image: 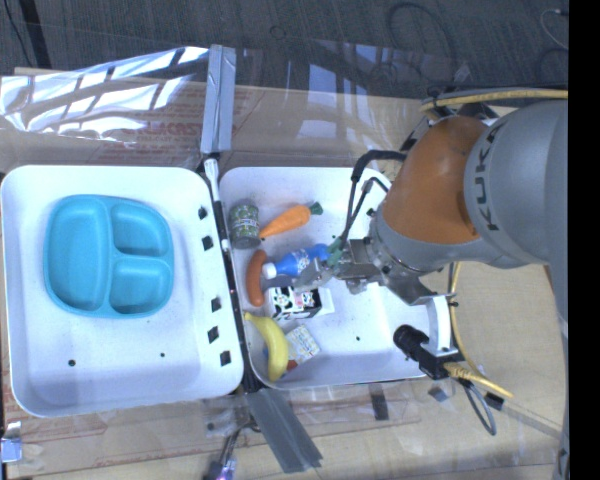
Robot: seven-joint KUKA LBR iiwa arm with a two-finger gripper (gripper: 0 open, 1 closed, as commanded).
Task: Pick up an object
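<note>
The claw [332,261] sits low in the right bin [380,353], its grip state impossible to tell, touching or just above the blue bottle [295,263] to its left, so centring over the bottle's body before closing looks wisest, clear of the carrot [285,221] beyond.

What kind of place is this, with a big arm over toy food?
Probably a robotics lab bench for grasping trials: a KUKA arm reaches over two white bins, one holding toy food such as a carrot and a banana, the other a blue divided plate.
</note>
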